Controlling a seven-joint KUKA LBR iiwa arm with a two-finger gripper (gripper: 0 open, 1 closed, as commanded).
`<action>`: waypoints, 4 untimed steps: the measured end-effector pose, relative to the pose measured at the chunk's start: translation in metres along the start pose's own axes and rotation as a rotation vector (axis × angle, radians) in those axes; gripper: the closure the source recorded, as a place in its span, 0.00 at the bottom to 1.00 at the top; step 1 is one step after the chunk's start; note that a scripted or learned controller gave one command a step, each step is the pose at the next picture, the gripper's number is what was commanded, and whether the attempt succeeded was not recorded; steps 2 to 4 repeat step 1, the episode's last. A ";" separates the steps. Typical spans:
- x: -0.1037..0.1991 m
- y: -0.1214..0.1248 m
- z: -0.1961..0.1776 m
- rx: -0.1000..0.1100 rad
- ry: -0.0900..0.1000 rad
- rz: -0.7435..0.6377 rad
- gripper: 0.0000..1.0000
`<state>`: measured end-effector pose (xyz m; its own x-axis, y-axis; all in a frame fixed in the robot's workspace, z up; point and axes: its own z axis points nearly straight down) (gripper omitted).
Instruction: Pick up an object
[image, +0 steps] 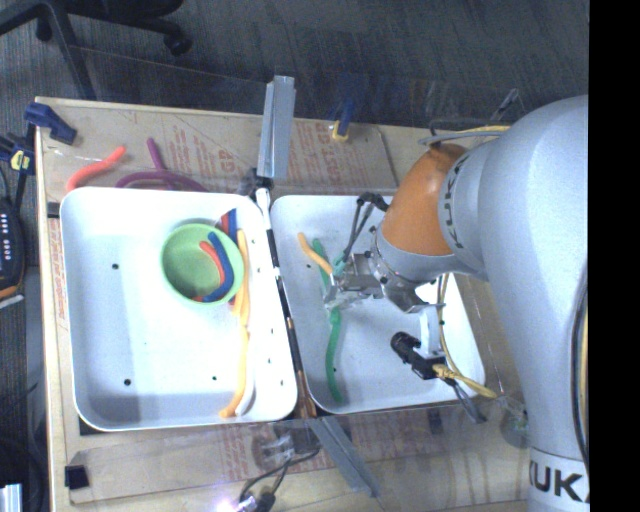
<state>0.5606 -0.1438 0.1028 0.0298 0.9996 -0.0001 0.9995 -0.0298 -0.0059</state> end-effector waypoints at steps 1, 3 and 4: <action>0.013 0.048 -0.108 -0.005 0.000 -0.194 1.00; 0.013 0.048 -0.108 -0.005 0.000 -0.194 1.00; 0.013 0.048 -0.108 -0.005 0.000 -0.194 1.00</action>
